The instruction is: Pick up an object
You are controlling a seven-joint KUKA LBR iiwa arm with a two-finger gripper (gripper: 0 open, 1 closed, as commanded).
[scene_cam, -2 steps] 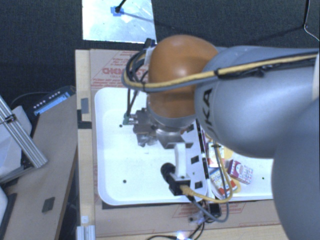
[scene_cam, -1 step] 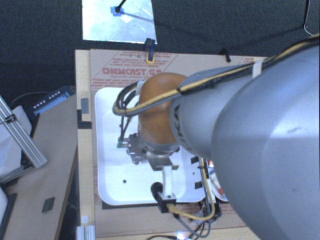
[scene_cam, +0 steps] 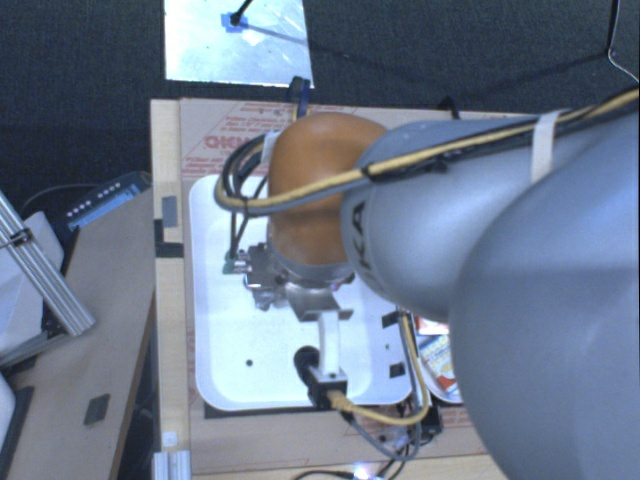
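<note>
White floor of the left bin (scene_cam: 222,353) lies free between the gripper (scene_cam: 262,280) and the left and near rims, its grip I cannot tell, and a colourful packet (scene_cam: 440,360) peeks from under the arm (scene_cam: 500,268) at right.

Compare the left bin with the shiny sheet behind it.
The left bin is matt white with rounded corners; the shiny sheet is silvery with square corners. The bin has a raised rim; the sheet lies flat. The arm covers part of the bin, not the sheet. Both are roughly rectangular.

Smooth white plastic bin (scene_cam: 228,363) (glossy orange band (scene_cam: 310,183))
</note>
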